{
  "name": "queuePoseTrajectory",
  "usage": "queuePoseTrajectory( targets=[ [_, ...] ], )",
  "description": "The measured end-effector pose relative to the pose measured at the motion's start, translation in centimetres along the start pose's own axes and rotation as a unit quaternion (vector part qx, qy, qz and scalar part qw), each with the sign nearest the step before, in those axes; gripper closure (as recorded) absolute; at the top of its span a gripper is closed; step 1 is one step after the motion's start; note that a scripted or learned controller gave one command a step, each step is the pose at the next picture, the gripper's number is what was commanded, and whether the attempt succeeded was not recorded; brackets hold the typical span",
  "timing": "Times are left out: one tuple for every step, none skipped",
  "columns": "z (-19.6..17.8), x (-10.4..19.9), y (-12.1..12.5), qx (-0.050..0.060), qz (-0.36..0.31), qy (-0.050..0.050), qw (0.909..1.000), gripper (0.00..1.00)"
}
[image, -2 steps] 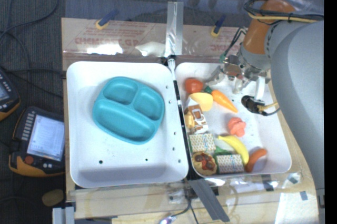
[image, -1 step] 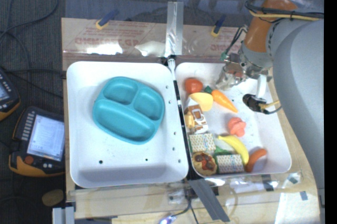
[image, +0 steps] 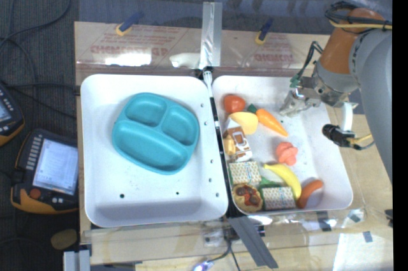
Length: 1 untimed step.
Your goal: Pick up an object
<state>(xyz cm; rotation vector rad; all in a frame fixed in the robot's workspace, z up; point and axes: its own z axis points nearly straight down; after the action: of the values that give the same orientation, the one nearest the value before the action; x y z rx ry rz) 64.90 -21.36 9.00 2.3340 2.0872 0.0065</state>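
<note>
Gripper (image: 294, 102) hovers just above the carrot (image: 272, 122), fingers seemingly slightly apart, clasping nothing.

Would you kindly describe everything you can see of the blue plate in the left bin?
The blue plate is a rounded, turquoise tray that looks like smooth plastic, moulded into three compartments: one large on its left and two smaller on its right, split by raised ridges. All three hold nothing. It lies flat, right way up, turned at a slant, near the middle of the left bin, resting on that bin's white floor. Nothing else touches it, and it sits apart from the bin's walls.
</note>
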Motion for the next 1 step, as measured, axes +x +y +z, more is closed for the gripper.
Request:
queuePoseTrajectory(
  targets=[
    [-0.66, 0.05, -0.02, 0.002, -0.001, -0.001, 1.0000, 1.00]
  ],
)
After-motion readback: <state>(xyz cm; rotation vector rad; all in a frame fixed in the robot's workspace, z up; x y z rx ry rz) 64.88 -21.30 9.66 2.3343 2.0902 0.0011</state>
